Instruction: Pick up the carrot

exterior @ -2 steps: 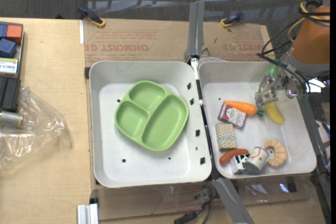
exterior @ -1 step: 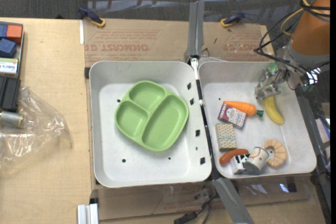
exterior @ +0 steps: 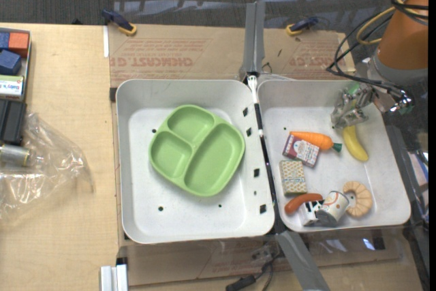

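The tabletop (exterior: 61, 215) carried two white bins side by side, and the right bin (exterior: 398, 174) served as the landmark for everything that mattered. The left bin (exterior: 129, 167) held a green divided plate (exterior: 197, 150). The grey arm with its orange band (exterior: 405, 37) reached over the right bin's far right corner, and the gripper (exterior: 351, 111) hung there just inside the rim, near the top end of the banana (exterior: 355, 143). Whether it was released or clenched could not be told; nothing was visibly grasped. The carrot (exterior: 312, 140) lay near the middle of the right bin, touching the small red carton (exterior: 302, 150) on its left side, with the banana just beside its green tip. The likely risk was that a descent from this spot would meet the banana rather than the carrot, or that a close on the carrot would catch the carton too, since the three lay crowded together. A cracker box (exterior: 293, 176), a sausage (exterior: 303, 202) and a pastry (exterior: 359, 197) sat nearer the right bin's front edge.
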Motion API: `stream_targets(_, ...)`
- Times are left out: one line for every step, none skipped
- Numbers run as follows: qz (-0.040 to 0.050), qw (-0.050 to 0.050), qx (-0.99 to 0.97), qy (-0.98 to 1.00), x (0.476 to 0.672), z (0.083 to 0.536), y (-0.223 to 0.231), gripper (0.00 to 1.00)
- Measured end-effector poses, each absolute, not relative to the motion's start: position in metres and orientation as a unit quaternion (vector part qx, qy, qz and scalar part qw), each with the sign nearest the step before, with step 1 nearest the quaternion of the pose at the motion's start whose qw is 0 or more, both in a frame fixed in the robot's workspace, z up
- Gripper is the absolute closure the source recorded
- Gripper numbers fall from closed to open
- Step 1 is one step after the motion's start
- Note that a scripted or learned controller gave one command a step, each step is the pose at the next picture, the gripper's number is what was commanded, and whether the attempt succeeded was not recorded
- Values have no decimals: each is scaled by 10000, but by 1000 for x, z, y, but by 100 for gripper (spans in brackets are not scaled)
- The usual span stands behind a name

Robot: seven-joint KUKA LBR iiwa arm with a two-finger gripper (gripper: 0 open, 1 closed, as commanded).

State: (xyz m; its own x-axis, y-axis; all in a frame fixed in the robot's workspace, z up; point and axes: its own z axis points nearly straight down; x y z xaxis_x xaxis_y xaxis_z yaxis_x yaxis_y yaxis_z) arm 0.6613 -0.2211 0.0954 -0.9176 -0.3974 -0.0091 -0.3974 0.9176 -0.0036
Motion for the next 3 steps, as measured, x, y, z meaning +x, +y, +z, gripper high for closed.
stream_targets(-13,50,-3396,9406,661,96,-221,100)
stream_targets(-19,48,-4434,8963,662,96,-221,100)
stream_targets(-16,51,-5354,8446,662,96,-220,100)
